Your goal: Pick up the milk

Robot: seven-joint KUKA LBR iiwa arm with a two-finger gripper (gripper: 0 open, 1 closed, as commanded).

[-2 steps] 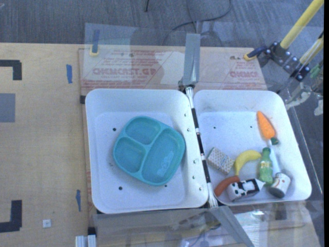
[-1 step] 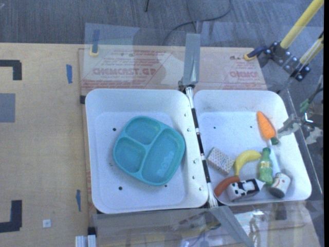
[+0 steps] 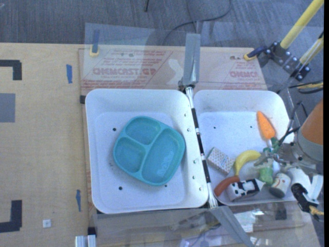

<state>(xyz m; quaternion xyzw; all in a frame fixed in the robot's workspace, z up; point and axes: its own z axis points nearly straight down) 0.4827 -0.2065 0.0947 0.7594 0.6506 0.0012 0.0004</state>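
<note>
The milk (image 3: 244, 188) is a small white carton with black cow patches. It lies on its side by the front wall of the right bin (image 3: 231, 104). My gripper (image 3: 271, 157) hangs low over the right side of that bin, up and to the right of the milk and apart from it. It sits just above a green item (image 3: 266, 175) and at the right end of a yellow banana (image 3: 246, 160). Nothing from the bin is visibly held.
An orange carrot (image 3: 266, 125), a speckled box (image 3: 220, 160), a red sausage-shaped item (image 3: 225, 184) touching the milk's left, and a pale round item (image 3: 280, 182) share the right bin. The left bin (image 3: 103, 107) holds a teal divided plate (image 3: 149, 150).
</note>
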